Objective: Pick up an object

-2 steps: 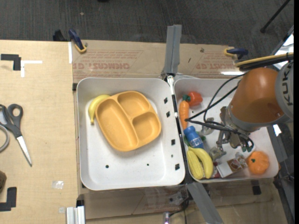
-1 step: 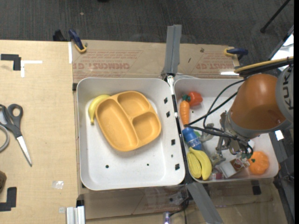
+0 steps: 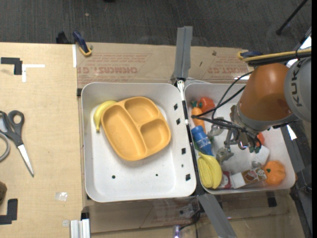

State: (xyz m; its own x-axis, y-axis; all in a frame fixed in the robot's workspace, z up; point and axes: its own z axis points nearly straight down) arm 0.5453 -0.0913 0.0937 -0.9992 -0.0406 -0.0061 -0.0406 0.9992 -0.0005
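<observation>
Where orange ends, arm [image 3: 299,90] lettering "KU".

The arm [image 3: 265,95] hangs over the right bin [image 3: 287,148], its gripper [image 3: 233,145] above a corn cob [image 3: 209,170], blue bottle [image 3: 201,138] and small pumpkin [image 3: 275,173]. The left bin [image 3: 99,182] holds an orange tray [image 3: 136,128] and a banana [image 3: 102,112].

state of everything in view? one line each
gripper: low over right bin, nothing seen between its fingers
plate: upright in left bin, compartments bare
banana: tucked against plate's left rim
corn: lying at right bin's left wall
blue bottle: lying on its side
pumpkin: sitting in right bin's corner
scissors: on bench, closed
</observation>
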